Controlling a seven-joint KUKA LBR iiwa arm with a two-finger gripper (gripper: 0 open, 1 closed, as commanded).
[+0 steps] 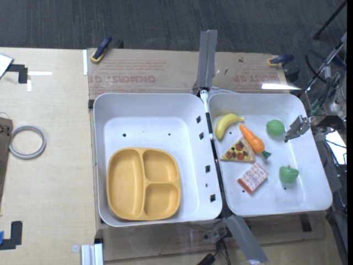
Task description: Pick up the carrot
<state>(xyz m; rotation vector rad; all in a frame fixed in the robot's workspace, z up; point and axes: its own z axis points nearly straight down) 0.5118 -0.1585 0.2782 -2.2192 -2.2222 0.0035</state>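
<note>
The carrot (252,138), orange with a green stub at its lower right end, lies slantwise in the middle of the right bin (309,200). It rests between a yellow banana (227,124) and a pizza slice toy (238,152). My gripper (291,134) hangs at the bin's right side, a short way to the right of the carrot and beside a green round toy (275,127). Nothing is seen held in it.
A second green toy (288,174) and a small red-and-white box (253,178) lie in the right bin's front part. The left bin (149,115) holds a yellow divided plate (118,192). A tape roll (11,142) lies on the bench at far left.
</note>
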